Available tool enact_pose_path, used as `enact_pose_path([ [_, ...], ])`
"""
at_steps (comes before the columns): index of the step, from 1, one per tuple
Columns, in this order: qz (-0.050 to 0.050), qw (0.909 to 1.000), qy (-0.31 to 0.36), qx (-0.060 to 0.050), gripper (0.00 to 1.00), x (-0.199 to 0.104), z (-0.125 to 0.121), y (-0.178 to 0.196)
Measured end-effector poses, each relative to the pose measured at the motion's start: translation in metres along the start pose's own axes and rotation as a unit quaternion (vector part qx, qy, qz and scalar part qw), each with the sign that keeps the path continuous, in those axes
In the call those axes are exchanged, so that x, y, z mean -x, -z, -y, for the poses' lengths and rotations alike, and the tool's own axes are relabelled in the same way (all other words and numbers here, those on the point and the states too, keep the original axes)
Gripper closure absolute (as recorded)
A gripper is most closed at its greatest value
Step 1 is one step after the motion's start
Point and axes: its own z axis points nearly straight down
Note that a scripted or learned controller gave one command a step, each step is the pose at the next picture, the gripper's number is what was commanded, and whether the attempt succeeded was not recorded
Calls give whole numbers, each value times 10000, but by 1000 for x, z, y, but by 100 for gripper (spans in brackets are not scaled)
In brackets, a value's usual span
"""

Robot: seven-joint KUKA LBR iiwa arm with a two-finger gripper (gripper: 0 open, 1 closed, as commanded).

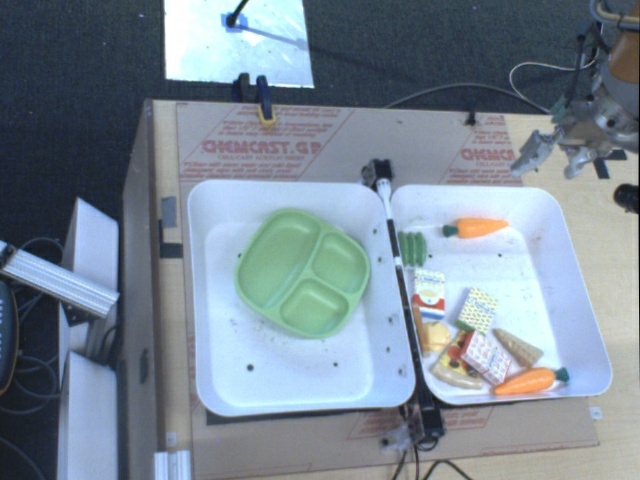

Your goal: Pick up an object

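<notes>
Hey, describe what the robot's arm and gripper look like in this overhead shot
At the picture's top right, the gripper is a pale grey metal assembly with two light grey fingers splayed below it. Above it the wrist shows an orange-tan band, ringed by a looped pale cable. Thin dark cables trail from the wrist across the bench.

1. Single fixed camera, mounted above the bench, looking down at a slant.
2. Moderate distance: both shallow white plastic bins (300, 393) and the brown board (300, 138) beneath them lie fully in frame.
3. Dark carpeted floor (80, 68) visible beyond.
</notes>
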Motion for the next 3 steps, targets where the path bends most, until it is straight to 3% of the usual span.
enact_pose_path([
  [1, -8, 10000, 4, -25, 0, -5, 0, -141],
  [2, 29, 10000, -8, 25, 0, -22, -4, -173],
  [3, 36, 9999, 21, 117, 100, -24, -8, -161],
])
